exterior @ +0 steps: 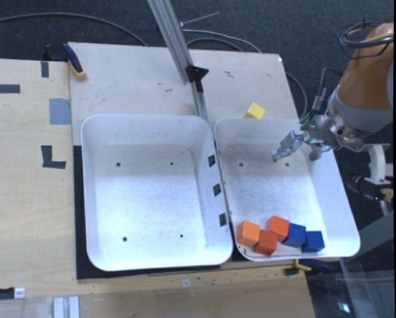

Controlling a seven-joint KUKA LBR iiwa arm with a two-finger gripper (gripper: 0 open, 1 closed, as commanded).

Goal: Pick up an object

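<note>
Several small blocks lie bunched in the near corner of the right bin (330, 184): a light orange block (249, 232), two darker orange blocks (277, 225) (266, 242) and two blue blocks (294, 234) (312, 241). My gripper (296, 152) hangs over the far right part of that bin, well beyond the blocks. Its fingers are spread open with nothing between them. A yellow block (255, 110) rests on the bench just past the right bin's far rim.
The left bin (91, 177) sits beside the right one, divided from it by a shared rim. A slanted metal rail (168, 25) comes down to the bins' far junction. A yellow-and-blue tool (73, 59) lies at the bench's far left corner. Cables trail behind the bench.
</note>
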